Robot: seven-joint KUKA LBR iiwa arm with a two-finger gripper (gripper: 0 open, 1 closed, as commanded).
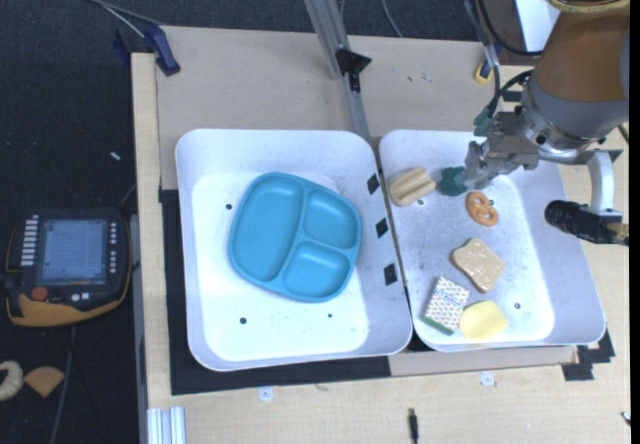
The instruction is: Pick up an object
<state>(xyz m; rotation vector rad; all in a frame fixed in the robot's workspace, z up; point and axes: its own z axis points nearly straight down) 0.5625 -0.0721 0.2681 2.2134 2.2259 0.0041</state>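
Right bin (580, 304), near edge: yellow piece (483, 321) beside patterned sponge-like block (445, 304). Just behind: toast slice (478, 264). Further back: pretzel (481, 208), then bread roll (410, 185) near bin divider. Small teal object (453, 180) lies between roll and hand (478, 170), touching or nearly touching hand's tip. Finger opening: cannot tell; no clear grip seen. Left bin (200, 262): blue divided plate (295, 235). Wooden surface (240, 72) beyond; pendant (68, 260) far left.

Wooden bench (150, 232), two white bins (200, 262) side by side
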